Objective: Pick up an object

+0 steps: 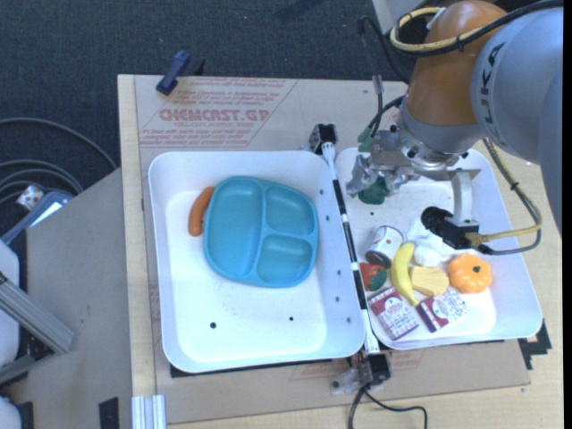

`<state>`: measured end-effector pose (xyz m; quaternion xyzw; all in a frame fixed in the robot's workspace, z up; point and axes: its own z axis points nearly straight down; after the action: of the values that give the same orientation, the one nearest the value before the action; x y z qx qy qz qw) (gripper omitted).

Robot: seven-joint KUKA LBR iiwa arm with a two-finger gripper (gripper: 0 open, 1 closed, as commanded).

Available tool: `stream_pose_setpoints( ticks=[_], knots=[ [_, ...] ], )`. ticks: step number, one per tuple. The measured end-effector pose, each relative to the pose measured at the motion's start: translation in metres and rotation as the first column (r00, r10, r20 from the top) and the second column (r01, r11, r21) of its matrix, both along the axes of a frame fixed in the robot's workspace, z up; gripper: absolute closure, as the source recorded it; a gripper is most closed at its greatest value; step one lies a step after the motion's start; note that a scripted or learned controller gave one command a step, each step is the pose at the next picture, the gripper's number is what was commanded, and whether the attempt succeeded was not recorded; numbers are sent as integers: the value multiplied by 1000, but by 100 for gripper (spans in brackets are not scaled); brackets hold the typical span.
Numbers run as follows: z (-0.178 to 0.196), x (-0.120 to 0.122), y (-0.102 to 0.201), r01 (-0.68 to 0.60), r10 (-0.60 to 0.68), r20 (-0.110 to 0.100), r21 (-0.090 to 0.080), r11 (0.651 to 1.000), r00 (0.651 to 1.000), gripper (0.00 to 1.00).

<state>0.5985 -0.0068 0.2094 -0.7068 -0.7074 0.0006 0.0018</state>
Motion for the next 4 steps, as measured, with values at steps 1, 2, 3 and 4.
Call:
stream_pose_setpoints(
  ticks=[1, 2, 3, 4],
  knots=[
    [23, -41, 91, 0, 0, -1, 0, 1000, 1000, 100],
    [35, -62, 163, 0, 0, 3, -1, 1000, 1000, 100],
    [14, -29, 76, 2, -2, 1, -2, 1000, 1000, 100],
    [55, -119, 168, 0, 0, -2, -1, 1000, 1000, 100]
  ],
)
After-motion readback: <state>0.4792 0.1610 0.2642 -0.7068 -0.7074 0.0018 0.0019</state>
